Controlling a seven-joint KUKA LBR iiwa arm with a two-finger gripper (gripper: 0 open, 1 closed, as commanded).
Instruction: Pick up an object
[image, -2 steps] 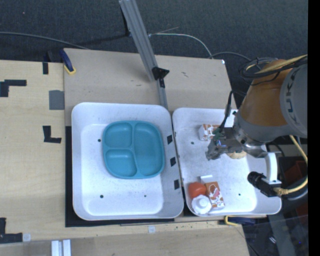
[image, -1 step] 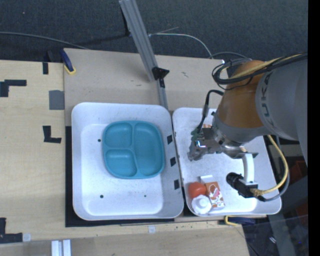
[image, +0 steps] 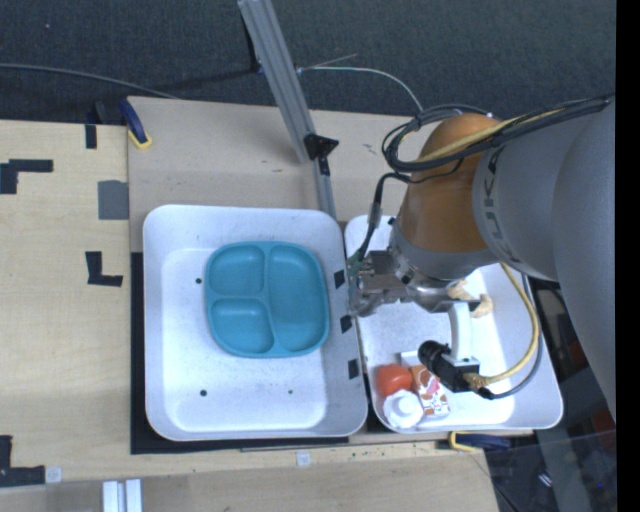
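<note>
**A:** Where is the gripper (image: 372, 284) at this moment?

**B:** Just off the right rim of the teal divided plastic plate (image: 268, 299). That puts it over the seam between the plate's own shallow white bin (image: 152, 300) and the neighbouring white bin (image: 548, 405). The wrist covers it from above, so I cannot tell whether it is spread or closed, and I can't make out anything carried.

**A:** What is there to pick?

**B:** A cluster lies beyond the plate's lower right corner, well clear of it. There is a small orange-red rounded piece (image: 392, 379) and a white round-capped piece (image: 403, 409) touching it below. A red-and-white printed packet (image: 433, 396) sits pressed against both, on the side away from the plate.

**A:** How would you do it well?

**B:** I'd take the orange-red piece, since its plate-facing side looks free. The gripper should move away from the plate and towards the near edge, centre over the piece and come straight down. The closing line should run so it doesn't catch the white piece or the packet. The crowding is the main risk, because a nudge could scatter all three.
</note>
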